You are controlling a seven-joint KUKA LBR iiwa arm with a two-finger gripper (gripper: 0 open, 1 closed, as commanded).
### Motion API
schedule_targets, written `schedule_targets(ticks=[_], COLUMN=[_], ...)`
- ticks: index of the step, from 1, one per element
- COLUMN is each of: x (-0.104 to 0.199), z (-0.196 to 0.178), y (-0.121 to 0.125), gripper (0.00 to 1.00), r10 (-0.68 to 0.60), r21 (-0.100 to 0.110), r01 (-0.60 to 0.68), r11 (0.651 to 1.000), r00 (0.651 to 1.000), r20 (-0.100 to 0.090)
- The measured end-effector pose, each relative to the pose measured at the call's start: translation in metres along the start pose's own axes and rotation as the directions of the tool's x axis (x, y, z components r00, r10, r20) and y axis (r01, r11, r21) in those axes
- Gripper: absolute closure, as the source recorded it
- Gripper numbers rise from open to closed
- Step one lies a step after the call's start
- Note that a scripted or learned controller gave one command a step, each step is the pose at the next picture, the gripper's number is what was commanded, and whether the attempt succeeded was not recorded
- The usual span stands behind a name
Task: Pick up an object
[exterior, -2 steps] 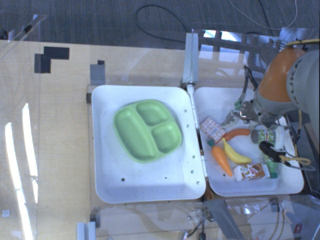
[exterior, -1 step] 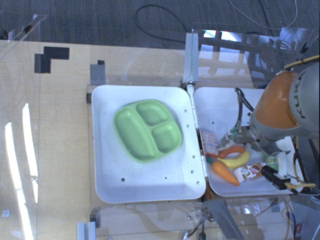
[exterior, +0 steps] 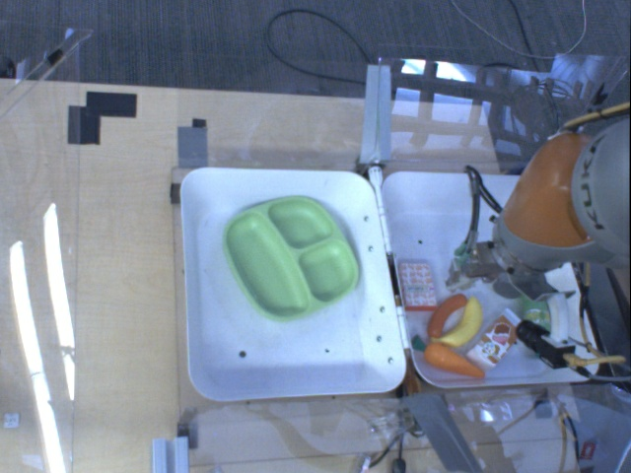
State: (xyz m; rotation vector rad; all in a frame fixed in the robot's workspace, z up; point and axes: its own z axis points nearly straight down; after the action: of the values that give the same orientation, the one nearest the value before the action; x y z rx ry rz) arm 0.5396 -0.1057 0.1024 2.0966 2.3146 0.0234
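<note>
In the right bin [exterior: 434,205], a cluster of toy food lies near the front. It includes a yellow banana [exterior: 465,323], a red sausage [exterior: 446,312], an orange carrot [exterior: 454,360], a small juice carton [exterior: 496,341] and a flat red-patterned packet [exterior: 417,284]. A green item [exterior: 537,313] peeks out under the arm. My gripper [exterior: 471,267] hangs low over the right bin, just above and behind the banana and sausage, to the right of the packet. The wrist's body hides its tips, and I see nothing held.
The left bin [exterior: 212,358] holds a green three-compartment plate [exterior: 291,256] lying flat near its middle. The grey arm with its orange band [exterior: 550,195] covers the right bin's right side. A metal post [exterior: 376,116] rises behind the divider between the bins.
</note>
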Motion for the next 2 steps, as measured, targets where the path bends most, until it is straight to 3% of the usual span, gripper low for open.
schedule_targets(ticks=[1, 2], x=[-0.002, -0.034], z=[-0.001, 0.012], y=[0.0, -0.052], gripper=[0.0, 0.0], r10=[0.002, -0.009], r21=[-0.001, 0.009], r01=[-0.002, 0.009], r11=[1.0, 1.0], r00=[1.0, 1.0], r20=[0.004, 0.0])
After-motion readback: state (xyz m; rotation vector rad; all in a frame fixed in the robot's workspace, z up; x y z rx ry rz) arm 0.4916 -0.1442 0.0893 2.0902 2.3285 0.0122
